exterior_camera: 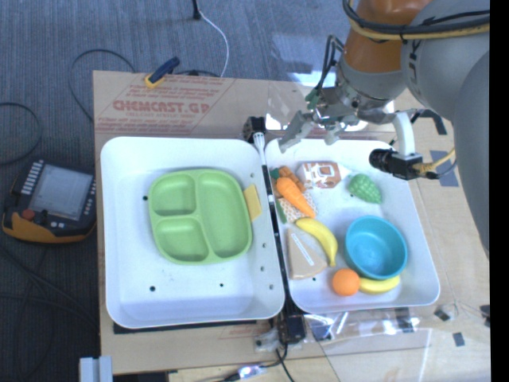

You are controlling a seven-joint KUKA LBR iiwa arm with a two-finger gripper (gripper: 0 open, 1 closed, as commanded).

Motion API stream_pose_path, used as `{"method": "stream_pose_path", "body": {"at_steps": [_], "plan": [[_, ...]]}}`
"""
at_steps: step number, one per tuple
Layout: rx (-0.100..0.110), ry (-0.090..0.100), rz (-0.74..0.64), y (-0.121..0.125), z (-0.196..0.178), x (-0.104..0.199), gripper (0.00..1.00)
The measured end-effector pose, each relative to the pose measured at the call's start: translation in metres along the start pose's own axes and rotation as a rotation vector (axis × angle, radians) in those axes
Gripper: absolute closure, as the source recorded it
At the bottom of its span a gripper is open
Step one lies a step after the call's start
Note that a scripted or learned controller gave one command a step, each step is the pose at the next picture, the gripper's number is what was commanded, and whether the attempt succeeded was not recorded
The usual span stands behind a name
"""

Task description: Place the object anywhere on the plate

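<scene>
Plate (198, 216): green, three compartments, lies in the left bin (127, 293); nothing rests on it.
Yellow block (253, 202): thin piece leaning at the plate's right edge, against the wall between the bins.
Right bin (421, 245): holds all the toy food.
Carrot (291, 194): orange, near the bin's left wall, beside a corn cob (296, 207).
Banana (320, 238): yellow, mid-bin, above a tan bread slice (303, 256).
Bowl (376, 247): blue, upright, touching an orange (345, 282) and a second yellow fruit (380, 285).
Green fruit (365, 188): bumpy, near the far wall.
Packet (319, 174): brown and white, flat, just below the gripper.
Gripper (318, 127): above the right bin's far edge, fingers spread apart, grasping nothing.
</scene>
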State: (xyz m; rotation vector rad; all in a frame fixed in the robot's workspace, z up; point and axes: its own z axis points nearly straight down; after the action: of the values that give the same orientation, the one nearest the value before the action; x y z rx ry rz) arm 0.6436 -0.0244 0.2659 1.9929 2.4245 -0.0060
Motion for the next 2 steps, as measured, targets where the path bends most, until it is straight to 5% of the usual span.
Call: {"method": "stream_pose_path", "body": {"at_steps": [2], "plan": [[0.000, 0.000, 0.000, 0.0000, 0.0000, 0.0000, 0.00]]}}
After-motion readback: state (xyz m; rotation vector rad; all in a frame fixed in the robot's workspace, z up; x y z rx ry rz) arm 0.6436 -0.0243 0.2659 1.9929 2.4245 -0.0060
